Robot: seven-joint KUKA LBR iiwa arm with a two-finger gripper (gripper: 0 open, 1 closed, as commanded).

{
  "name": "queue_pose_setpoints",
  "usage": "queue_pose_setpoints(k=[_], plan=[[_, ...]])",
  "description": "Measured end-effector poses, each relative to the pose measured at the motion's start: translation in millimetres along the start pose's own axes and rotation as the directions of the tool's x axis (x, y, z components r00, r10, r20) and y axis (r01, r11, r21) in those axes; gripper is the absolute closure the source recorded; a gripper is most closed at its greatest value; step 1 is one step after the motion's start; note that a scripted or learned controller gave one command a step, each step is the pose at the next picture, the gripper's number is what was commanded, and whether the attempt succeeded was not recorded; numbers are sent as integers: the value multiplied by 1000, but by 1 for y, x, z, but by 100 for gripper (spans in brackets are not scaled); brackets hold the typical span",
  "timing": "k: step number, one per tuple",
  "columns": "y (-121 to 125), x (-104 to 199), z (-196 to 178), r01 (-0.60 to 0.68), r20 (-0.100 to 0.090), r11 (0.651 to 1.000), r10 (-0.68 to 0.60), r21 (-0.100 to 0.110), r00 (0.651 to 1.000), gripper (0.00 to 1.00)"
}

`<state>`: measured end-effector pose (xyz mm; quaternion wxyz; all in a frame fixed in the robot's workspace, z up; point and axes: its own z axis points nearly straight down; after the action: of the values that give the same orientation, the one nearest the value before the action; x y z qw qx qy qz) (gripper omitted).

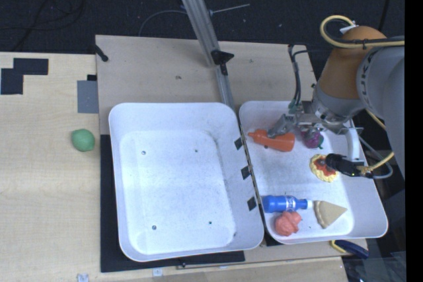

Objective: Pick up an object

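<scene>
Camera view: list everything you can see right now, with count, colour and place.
bins: two, white, side by side on the bench
carrot: one, orange, right bin, far end, beside the gripper
purple toy: one, purple, right bin, far end
yellow-red toy: one, right bin, middle
bottle: one, blue, right bin, near end
pink lump: one, right bin, near corner
wedge: one, tan, right bin
ball: one, green, on bench left of bins
gripper: one, grey, low over carrot

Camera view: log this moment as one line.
gripper: low in right white bin, over orange carrot-shaped toy | grasp: unconfirmed | beside it: purple toy | left white bin: untouched
</scene>
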<state>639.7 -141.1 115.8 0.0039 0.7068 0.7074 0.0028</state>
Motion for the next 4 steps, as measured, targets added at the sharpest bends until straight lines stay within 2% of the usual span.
queue_pose_setpoints(k=[1,2,3,4], plan=[[0,-1,-11,-2,1,1000,2,-2,1000,100],[2,3,-54,-1,-1,1000,1,6,1000,100],[3,3,-107,-1,-1,1000,1,6,1000,100],[-2,59,-108,2,-2,1000,-2,9,1000,100]])
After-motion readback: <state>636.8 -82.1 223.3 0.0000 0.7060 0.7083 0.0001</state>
